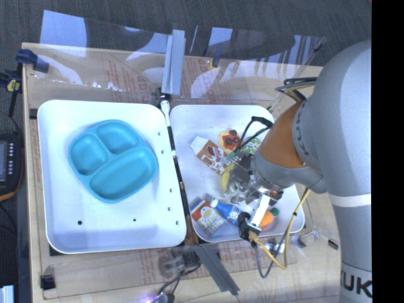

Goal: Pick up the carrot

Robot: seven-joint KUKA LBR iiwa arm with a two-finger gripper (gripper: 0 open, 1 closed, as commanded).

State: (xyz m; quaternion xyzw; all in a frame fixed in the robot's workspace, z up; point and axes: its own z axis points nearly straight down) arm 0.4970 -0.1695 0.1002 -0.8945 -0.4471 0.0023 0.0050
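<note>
in the camera view we see the grey arm [328, 137] bent in from the right, its orange band above the wrist, leaning down over the right bin [196, 120]. the gripper [243, 183] sits low among the clutter there; we cannot tell whether it is apart or together, and we see nothing held in it.

both bins are shallow, white and smooth, with rounded corners. the left bin [57, 213] holds a glossy blue plate [113, 160] split into three sections. the right bin holds a printed snack packet [211, 153], a yellow banana [225, 178], a small bottle [228, 212] and an orange carton [208, 219]. the carrot [269, 219], small and orange, lies near the bin's front right corner, just beside the gripper.
</note>
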